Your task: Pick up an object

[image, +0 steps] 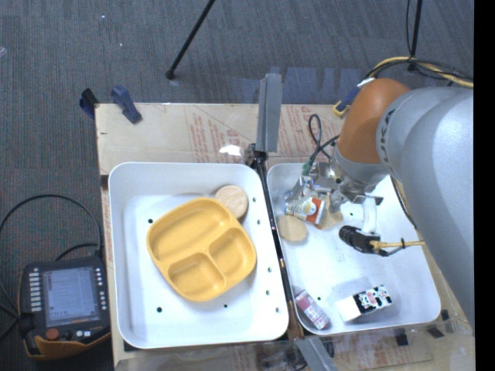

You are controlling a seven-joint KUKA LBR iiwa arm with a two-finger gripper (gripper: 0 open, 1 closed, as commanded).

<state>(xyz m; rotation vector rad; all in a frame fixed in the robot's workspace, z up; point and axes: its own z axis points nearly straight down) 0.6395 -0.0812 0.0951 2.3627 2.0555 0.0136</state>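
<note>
You see the big grey arm [433, 153] with its orange band come in from the right side. It leans over the right bin [363, 265]. The left bin [124, 284] sits just beside it, and the two touch along the middle.

In the left bin lies a yellow plate [201, 250] with three parts. A round tan disc [231, 200] sits at the plate's far edge and touches it.

The gripper [313, 195] is low in the far left part of the right bin. You cannot tell how wide it is open, or if it has hold of anything. A small orange and white thing [312, 207] is right at the gripper. You cannot tell if they touch.

Near the front of the right bin stands a little black and white box [369, 301]. A flat tan round piece [292, 228] lies just beside the gripper, close to the bin's left wall. A small pink packet [313, 310] lies in the front left corner, near the box.
</note>
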